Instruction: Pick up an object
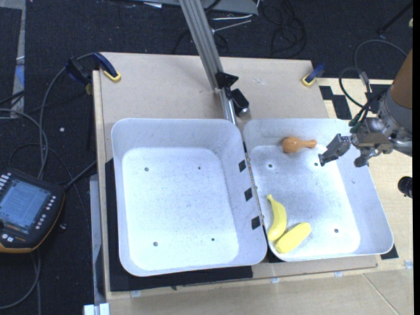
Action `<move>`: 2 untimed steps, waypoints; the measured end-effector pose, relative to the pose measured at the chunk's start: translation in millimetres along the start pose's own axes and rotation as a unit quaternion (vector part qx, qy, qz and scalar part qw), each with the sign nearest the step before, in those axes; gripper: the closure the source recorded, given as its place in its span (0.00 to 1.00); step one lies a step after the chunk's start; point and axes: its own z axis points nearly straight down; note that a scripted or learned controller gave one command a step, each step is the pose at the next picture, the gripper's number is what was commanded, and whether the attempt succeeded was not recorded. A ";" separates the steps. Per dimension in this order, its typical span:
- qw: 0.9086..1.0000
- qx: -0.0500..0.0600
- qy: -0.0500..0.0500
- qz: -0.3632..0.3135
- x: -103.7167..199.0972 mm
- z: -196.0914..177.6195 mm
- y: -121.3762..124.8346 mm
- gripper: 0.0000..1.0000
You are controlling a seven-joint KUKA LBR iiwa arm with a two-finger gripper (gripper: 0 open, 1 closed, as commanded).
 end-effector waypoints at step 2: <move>1.000 0.002 0.000 0.000 5.6 85.5 -3.4 0.00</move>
